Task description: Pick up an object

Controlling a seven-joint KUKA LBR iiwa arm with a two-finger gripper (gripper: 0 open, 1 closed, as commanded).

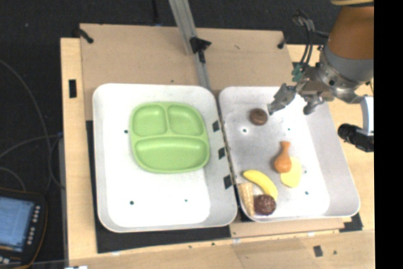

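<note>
On the desk (126,53) sit two shallow white bins side by side. The left bin (113,198) carries a green divided plate (170,137), lying flat around its middle with three compartments.

The right bin (327,154) holds the loose things. A small brown round object (258,116) lies in the far left part of it. Near the middle is an orange piece with a narrow neck (283,159), touching a pale yellow piece (291,176) just beside it on the near right. A yellow banana (261,183) lies at a slant toward the near left corner, and just nearer than it sits a dark reddish-brown ball (265,204), next to what may be a tan, waffle-like piece (246,195) against the bin's left wall; that corner is too crowded to be sure.

The arm (349,28) reaches in from the right, its orange band above the grey wrist. The claw (295,103) hovers over the far part of the right bin, its two fingers spread apart with nothing between them; the left finger (279,101) points down close to the brown round object, just to its right.
</note>
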